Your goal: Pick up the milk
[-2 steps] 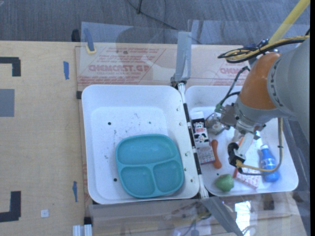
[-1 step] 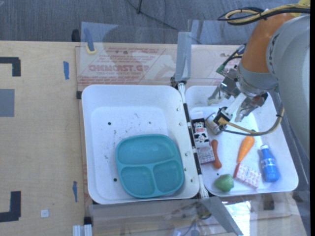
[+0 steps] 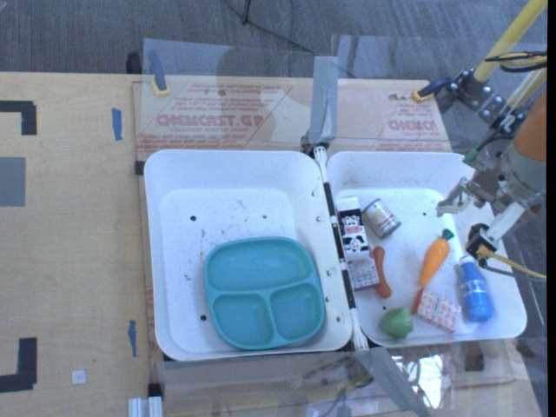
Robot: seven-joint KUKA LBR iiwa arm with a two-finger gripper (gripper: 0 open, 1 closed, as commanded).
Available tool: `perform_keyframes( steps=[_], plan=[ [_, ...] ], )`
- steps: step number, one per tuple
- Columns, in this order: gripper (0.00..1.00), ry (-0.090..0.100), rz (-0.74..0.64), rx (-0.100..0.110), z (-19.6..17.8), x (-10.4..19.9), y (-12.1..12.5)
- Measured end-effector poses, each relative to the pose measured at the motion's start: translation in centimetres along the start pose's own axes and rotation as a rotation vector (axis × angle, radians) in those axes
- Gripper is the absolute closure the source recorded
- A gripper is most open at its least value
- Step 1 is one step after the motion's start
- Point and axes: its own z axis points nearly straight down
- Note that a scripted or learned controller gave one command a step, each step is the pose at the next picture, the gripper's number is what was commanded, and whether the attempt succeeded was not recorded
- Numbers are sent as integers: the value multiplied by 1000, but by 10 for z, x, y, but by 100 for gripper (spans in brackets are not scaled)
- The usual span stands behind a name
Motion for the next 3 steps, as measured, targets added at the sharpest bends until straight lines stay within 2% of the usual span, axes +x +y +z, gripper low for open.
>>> perform_keyframes(
  steps=[1, 2, 3],
  plan=[
    [0, 1, 28, -3, -47, 81, -31],
    [0, 0, -190, 0, -10, 108, -98],
    [0, -4, -139, -15, 42, 81, -69]
  ],
)
